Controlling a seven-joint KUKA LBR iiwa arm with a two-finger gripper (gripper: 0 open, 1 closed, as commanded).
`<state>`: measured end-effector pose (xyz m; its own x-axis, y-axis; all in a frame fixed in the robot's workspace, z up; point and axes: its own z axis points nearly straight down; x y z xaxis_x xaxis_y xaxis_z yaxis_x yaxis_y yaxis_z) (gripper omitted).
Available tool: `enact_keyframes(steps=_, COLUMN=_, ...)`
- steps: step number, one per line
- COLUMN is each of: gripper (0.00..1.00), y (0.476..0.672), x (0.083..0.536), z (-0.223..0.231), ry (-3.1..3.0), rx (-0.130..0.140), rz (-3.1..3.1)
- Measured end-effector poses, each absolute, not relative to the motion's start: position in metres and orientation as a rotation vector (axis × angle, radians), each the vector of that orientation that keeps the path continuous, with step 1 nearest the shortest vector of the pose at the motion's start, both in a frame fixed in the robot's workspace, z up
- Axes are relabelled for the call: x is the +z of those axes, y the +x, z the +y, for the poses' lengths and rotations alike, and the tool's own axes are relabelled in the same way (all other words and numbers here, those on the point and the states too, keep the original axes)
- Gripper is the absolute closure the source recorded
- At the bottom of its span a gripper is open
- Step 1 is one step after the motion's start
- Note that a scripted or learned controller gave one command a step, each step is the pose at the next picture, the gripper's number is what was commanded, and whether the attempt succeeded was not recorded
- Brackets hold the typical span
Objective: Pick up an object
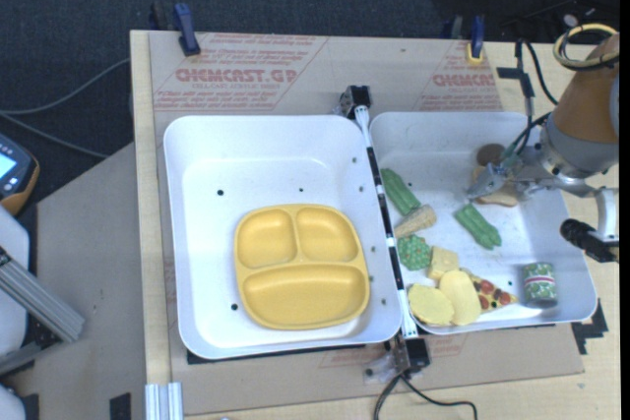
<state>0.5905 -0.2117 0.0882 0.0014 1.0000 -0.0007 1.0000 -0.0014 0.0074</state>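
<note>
- Tan, flat, bread-like toy food piece (502, 198): lies in the upper right part of the right shallow white bin (433, 127), directly under the hand; by position, the likely target of the pick.
- Hand (492, 178): low over that piece, reaching in from the right on the grey arm with orange band (588, 113); how far it is open, and whether it holds anything, cannot be told.
- Brown round piece (490, 153): just beside the hand, close enough to be nudged.
- Two green pod-shaped toys (399, 191) (478, 223): loose, apart from each other, mid-bin.
- Yellow chip-like pieces (448, 298): clustered at the bin's near edge with a pizza slice (494, 293) and a small green-and-white can (538, 282).
- Yellow three-compartment plastic plate (300, 266): centred in the left white bin (197, 152), seemingly a drop-off place.
- Worktop (295, 74): cardboard-covered, bearing both bins side by side.
</note>
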Motion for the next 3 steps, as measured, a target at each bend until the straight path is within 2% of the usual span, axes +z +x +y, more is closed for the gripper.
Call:
enact_keyframes(steps=1, gripper=0.0, y=0.559, x=0.088, z=-0.169, ry=2.214, rx=0.004, rz=2.218)
enact_keyframes(steps=2, gripper=1.0, y=0.561, x=0.099, z=-0.172, ry=2.21, rx=0.006, rz=2.211)
enact_keyframes(steps=3, gripper=0.0, y=0.561, x=0.098, z=-0.172, ry=2.211, rx=0.005, rz=2.212)
